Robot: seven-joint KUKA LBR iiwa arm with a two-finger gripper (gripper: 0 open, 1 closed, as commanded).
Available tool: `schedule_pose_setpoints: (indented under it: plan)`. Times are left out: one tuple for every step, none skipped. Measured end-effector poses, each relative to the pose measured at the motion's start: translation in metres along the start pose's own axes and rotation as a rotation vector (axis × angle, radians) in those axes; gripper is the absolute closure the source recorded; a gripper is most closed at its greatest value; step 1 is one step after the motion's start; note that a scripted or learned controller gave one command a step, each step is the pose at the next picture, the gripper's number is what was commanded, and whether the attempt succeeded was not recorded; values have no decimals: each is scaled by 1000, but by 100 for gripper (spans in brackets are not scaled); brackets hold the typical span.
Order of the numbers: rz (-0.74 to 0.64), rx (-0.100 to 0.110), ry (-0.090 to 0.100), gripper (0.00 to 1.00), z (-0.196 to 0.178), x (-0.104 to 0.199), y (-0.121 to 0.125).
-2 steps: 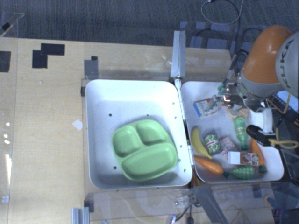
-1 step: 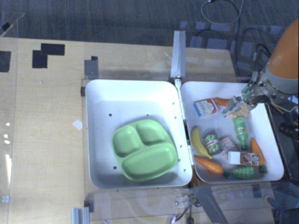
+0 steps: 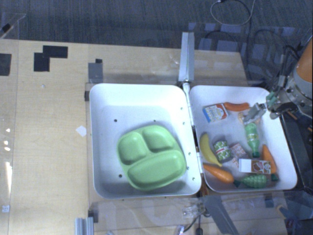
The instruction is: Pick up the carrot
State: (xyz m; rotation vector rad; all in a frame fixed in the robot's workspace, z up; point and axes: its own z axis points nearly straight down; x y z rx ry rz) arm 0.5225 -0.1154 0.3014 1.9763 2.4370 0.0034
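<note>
The carrot (image 3: 218,172) lies in the right bin (image 3: 288,146), near the near-left corner, its long axis running left to right with a slight tilt. The banana (image 3: 209,149) curves just beyond it on the far side, and a small green-labelled can (image 3: 222,151) stands close by. Another orange item (image 3: 268,159) lies toward the near-right side, beside a small white carton (image 3: 255,166) and a dark green vegetable (image 3: 254,181); it may be a second carrot, though I cannot be sure.

The gripper (image 3: 260,110) hangs over the far-right part of that bin, above the green bottle (image 3: 252,137). Whether it is open or closed cannot be made out, and nothing is visibly held.

To do this step well, the arm should probably travel toward the near-left corner, turn the wrist so the grasp crosses the carrot's narrow width, and descend at its thicker middle. The bin wall and the banana leave little room, so a centred, straight descent seems wise.

A blue and white carton (image 3: 214,112) and the can carry printing, but none is legible. The green divided plate (image 3: 150,156) in the left bin (image 3: 102,131) is plain.
</note>
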Motion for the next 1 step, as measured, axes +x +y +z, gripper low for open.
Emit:
schedule_pose_setpoints:
  plan:
    - [-4,-3,-1,100,-10,0,3]
